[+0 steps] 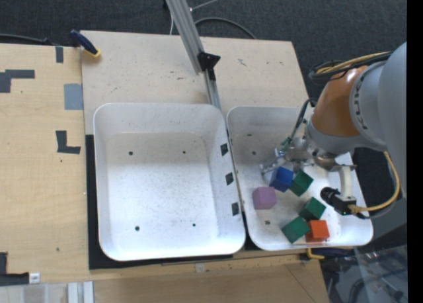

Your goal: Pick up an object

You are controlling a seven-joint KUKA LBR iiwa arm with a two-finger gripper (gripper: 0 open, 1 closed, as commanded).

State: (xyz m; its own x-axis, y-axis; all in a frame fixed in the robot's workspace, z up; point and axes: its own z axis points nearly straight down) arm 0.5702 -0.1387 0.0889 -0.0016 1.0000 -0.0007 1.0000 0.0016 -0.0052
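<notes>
White plastic, two shallow bins side by side on a pale wooden bench: the left bin holds no blocks, the right bin holds all the stock. Contents of the right bin: one blue block, tilted, near the bin's middle; one dark green block touching the blue one on its right; one lilac block just below and left of the blue; a second green block further toward the near right; a third green block by the near wall, with an orange block touching it on the right. The grey arm with orange band reaches in from the right, and the jaws sit low over the bin, just above the blue block; how far open they stand cannot be told, and nothing is visibly between them. Judged step: closing in on a block, most likely the blue one. Handling note: the blue block is tilted and crowded by the green neighbour, so the jaws would do best to straddle its two free faces, come down straight, and close only once both sides are cleared. The lilac block stands apart and looks the easier alternative. Risk: a corner strike could nudge the pair aside.
</notes>
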